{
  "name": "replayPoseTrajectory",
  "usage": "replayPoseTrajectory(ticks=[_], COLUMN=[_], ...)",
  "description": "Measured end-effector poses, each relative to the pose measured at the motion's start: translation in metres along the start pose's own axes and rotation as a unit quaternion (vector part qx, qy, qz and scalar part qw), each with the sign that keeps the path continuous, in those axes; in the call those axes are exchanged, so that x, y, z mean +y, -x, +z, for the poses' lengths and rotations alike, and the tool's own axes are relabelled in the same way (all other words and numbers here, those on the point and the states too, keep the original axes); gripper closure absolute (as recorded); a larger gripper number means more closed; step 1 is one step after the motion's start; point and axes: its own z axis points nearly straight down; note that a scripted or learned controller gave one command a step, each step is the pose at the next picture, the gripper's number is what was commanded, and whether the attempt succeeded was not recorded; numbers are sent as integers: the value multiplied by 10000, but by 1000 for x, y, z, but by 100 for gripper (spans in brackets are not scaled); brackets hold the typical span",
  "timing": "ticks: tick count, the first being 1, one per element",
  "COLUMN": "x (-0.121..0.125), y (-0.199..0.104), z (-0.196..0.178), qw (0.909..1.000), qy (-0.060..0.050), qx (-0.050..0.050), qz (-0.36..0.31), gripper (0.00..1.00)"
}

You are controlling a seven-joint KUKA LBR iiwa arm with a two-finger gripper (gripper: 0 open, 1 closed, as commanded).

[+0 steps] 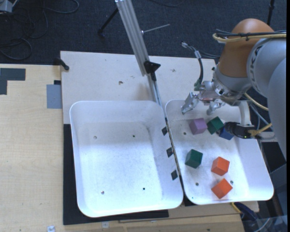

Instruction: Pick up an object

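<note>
The gripper (201, 105) hangs spread wide and empty, fingers pointing down, just above the purple cube (198, 125), likely to straddle it. A green cube (215, 124) sits just beside its right finger. The arm (251, 62) bends in over the right bin (261, 187), wrist tipped downward.

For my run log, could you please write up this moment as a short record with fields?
arm: reaches in from the right, above the right bin's far end
gripper: fingers spread, nothing between them, above the purple cube
right bin: six cubes
purple cube: far end, beside a green cube
blue cube: partly hidden, right of that green cube
second green cube: middle
orange cubes: near end
left bin: white
</note>
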Motion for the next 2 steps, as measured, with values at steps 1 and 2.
replayPoseTrajectory(ticks=[1,2], x=[10,11], y=[37,47], z=[84,107], qw=[10000,10000], qy=[-30,-62], qx=[2,2], qz=[1,9], gripper=[0,0])
